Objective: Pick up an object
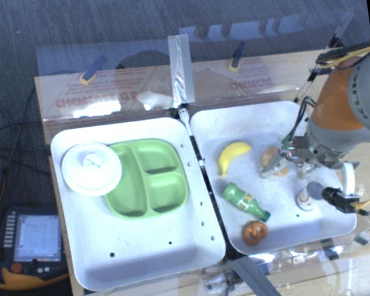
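The gripper (278, 164) is down in the right bin (263, 115), right by a small tan thing (270, 157), and I cannot tell if it is holding it or not. Starting from the front of that bin, there is a brown round fruit (255, 232), then a green bottle (243, 202) lying on its side, then a yellow banana (232, 155) farther back. Past the wall between the bins, the left bin (139, 254) has a green tray (147, 177) with a white round lid (91, 168) on its far left corner.
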Controlling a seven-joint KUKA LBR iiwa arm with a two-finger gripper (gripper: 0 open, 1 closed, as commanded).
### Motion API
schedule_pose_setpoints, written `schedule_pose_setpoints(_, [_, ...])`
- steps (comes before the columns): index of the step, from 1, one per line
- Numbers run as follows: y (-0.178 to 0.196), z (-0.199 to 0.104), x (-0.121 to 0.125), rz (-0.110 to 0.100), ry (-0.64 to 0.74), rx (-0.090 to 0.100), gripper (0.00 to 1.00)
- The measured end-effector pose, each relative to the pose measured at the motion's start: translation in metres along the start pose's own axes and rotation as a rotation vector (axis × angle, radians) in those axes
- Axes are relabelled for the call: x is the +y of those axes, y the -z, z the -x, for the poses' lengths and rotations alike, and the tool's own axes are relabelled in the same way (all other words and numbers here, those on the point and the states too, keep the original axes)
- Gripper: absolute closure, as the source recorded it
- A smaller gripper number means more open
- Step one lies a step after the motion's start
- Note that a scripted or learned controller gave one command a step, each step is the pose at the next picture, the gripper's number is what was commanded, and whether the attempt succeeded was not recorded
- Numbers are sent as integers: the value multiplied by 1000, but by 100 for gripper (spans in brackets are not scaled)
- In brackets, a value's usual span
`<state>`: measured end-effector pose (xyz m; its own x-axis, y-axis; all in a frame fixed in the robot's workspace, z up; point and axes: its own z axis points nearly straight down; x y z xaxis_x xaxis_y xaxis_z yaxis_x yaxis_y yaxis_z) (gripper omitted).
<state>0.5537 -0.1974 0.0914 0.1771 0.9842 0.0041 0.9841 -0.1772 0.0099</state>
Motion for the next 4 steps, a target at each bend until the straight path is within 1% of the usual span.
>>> schedule_pose_setpoints(1, [-1,-19,-4,3,244,-11,0])
schedule_pose_setpoints(2, [-1,-26,-15,7,214,-9,0])
schedule_pose_setpoints(3, [-1,-89,-27,4,341,-8,0])
schedule_pose_setpoints(4, [-3,-84,87,1,447,-6,0])
